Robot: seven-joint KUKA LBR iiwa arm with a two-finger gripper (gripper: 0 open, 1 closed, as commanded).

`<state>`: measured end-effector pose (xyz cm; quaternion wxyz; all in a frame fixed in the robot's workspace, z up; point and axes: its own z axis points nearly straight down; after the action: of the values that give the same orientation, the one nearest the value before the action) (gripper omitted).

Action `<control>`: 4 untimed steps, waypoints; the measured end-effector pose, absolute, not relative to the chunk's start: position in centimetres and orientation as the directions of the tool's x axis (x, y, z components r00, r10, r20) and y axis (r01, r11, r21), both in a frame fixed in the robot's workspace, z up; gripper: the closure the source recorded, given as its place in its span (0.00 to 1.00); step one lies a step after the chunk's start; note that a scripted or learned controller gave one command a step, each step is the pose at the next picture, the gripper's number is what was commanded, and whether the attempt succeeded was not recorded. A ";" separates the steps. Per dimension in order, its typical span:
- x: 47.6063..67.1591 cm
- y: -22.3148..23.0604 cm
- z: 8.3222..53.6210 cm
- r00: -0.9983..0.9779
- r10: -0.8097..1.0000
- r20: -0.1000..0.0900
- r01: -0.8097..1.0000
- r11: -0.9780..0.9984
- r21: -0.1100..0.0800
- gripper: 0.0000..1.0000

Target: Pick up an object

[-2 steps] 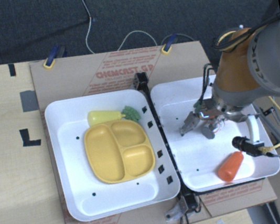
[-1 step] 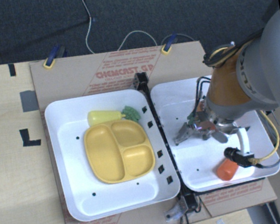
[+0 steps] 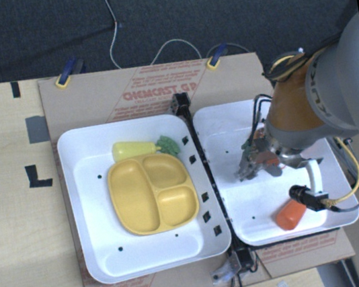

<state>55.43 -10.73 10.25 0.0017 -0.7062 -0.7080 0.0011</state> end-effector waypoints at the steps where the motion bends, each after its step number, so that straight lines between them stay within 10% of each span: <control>1: 56.4 -10.1 15.2 -0.002 1.000 0.000 1.000 0.002 0.003 1.00; 4: 55.4 -5.2 22.0 -0.006 1.000 0.001 1.000 0.006 -0.003 1.00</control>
<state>55.45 -5.21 22.00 0.0014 -0.7051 -0.7091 0.0004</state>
